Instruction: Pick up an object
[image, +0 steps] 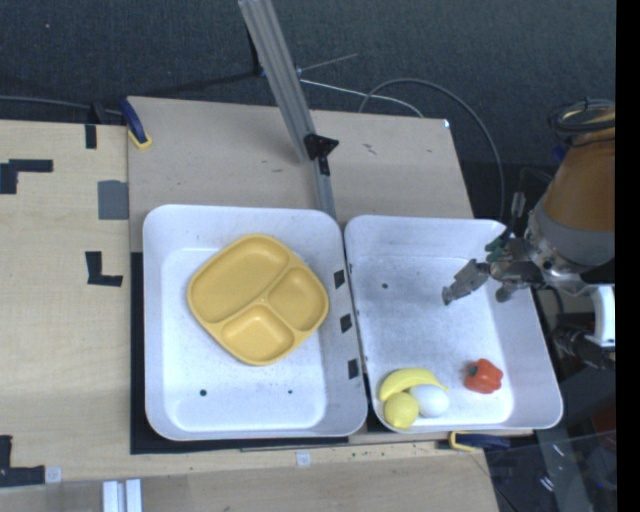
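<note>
The gripper is hovering over the right bin near its right edge, fingers spread apart and holding nothing. A red pepper, banana, lemon and white egg are lying along the front edge.

Yellow divided plate in a white bin; yellow banana, white egg, red pepper lower right

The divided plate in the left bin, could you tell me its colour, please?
Yellow; the plate shows best in the camera view.
</note>
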